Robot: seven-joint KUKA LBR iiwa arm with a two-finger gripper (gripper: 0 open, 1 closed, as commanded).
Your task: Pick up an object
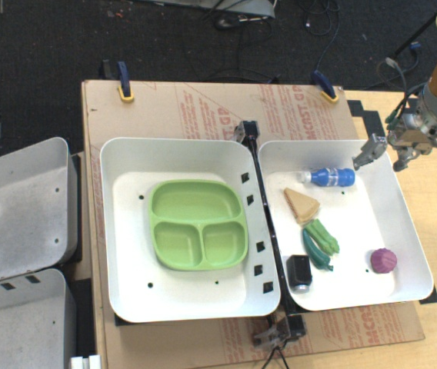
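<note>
the left bin [118, 229] holds one green divided tray [199, 224] with three compartments, lying flat near its middle. the right bin [411, 237] holds five things, one of each: a blue bottle [328, 177] on its side near the far edge, a tan wedge [301, 204], a green vegetable [320, 242], a black block [299, 271] (close to the near left corner) and a purple ball [383, 260]. the gripper [384, 154] hovers over that bin's far right corner with its two fingers spread apart and nothing between them, just right of the bottle.

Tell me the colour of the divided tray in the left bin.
Light green; the tray shows plainly in the camera view.
</note>
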